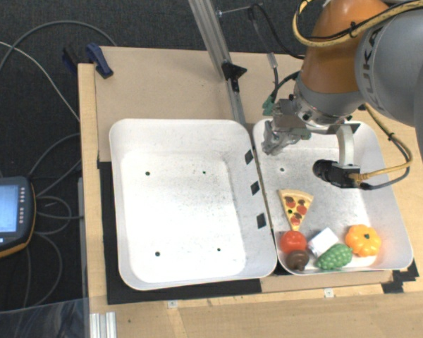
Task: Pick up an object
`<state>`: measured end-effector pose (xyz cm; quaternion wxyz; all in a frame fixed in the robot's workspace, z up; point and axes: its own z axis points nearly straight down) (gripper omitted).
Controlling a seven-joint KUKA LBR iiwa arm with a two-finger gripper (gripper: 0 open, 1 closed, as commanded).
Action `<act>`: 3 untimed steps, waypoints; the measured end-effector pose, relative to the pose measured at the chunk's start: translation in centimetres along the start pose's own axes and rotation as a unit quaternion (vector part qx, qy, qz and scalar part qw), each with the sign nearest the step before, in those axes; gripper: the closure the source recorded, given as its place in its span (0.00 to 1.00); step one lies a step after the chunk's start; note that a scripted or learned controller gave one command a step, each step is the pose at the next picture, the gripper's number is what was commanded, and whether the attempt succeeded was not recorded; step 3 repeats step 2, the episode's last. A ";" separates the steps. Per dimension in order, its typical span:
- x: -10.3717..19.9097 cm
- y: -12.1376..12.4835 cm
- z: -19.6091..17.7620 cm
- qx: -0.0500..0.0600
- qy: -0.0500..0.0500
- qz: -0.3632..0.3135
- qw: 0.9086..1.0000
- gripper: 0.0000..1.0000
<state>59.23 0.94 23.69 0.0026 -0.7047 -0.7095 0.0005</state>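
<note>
- The nearest candidate to pick is the pizza slice (295, 208), lying flat on the floor of the right bin (388, 189), roughly mid-bin and apart from the other toys.
- Further toward the bin's near edge sit a red tomato (292, 241), a brown round piece (297, 260), a small white block (322, 240), a green bumpy vegetable (334, 257) and an orange pumpkin (363, 239), packed close, several touching.
- The gripper (275, 139) hangs over the far-left corner of the right bin, near the dividing wall, well short of the slice; nothing sits between its tips, and whether they are spread or closed I cannot tell.
- Judged from this, the step in hand is the approach: carry the gripper toward the near edge until it is over the chosen toy, then descend straight.
- The slice is thin and flat, so a grasp probably needs the tips right down at the bin floor, straddling its narrow width.
- The clustered toys risk nudging neighbours.
- The left bin (127, 189) lies beside it.
</note>
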 end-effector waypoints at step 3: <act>8.8 -1.6 1.1 0.000 -0.001 0.001 1.000 1.00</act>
